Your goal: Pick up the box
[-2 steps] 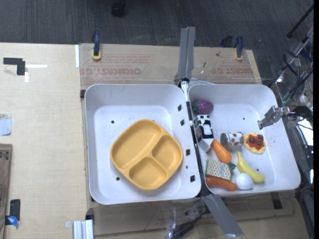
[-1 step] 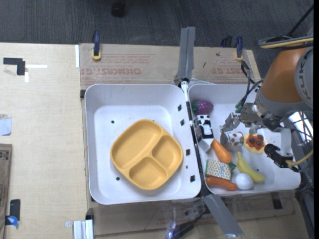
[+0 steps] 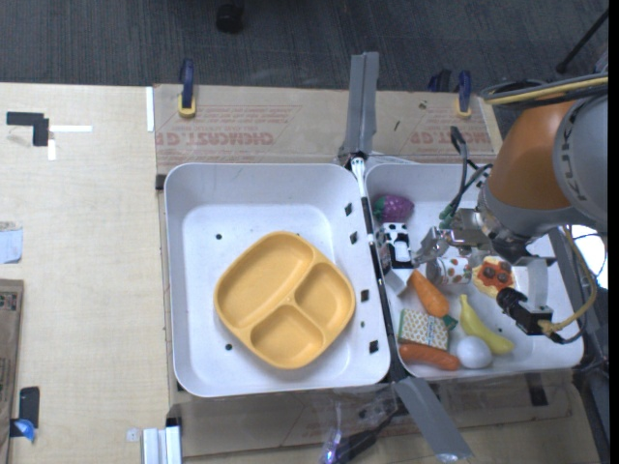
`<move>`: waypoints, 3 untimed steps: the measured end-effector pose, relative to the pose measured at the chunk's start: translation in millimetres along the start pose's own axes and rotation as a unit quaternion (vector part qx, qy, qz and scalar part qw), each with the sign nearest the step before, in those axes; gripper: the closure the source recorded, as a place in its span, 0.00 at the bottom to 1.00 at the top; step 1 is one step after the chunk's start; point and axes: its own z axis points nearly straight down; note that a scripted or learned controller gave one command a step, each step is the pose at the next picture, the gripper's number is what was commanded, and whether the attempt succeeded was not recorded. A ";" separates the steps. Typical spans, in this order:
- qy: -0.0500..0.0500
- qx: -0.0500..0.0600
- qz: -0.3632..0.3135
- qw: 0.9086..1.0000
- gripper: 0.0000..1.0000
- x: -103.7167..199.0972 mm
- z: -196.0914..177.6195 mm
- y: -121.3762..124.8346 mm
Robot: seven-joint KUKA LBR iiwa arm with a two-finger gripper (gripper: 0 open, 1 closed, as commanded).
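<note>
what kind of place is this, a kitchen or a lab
Most likely a robot lab: a grey and orange arm reaches over two white bins, toy food fills one, and clamps pin cardboard to the bench.

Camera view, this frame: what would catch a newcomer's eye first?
The yellow divided plate comes first, lying alone in the left bin. Next is the grey arm with its orange band, reaching in from the right over the right bin. Under it lies a crowded heap of toy food: a purple piece at the far end, carrots, a banana and a small patterned box near the front.
</note>
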 end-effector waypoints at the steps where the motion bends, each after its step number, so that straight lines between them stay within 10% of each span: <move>1: 0.000 0.001 -0.042 0.999 0.00 -34.5 -29.1 -56.2; 2: -0.001 0.000 -0.022 1.000 0.00 -54.8 -150.0 30.5; 3: 0.000 0.001 0.083 0.997 0.00 -47.5 42.0 -72.4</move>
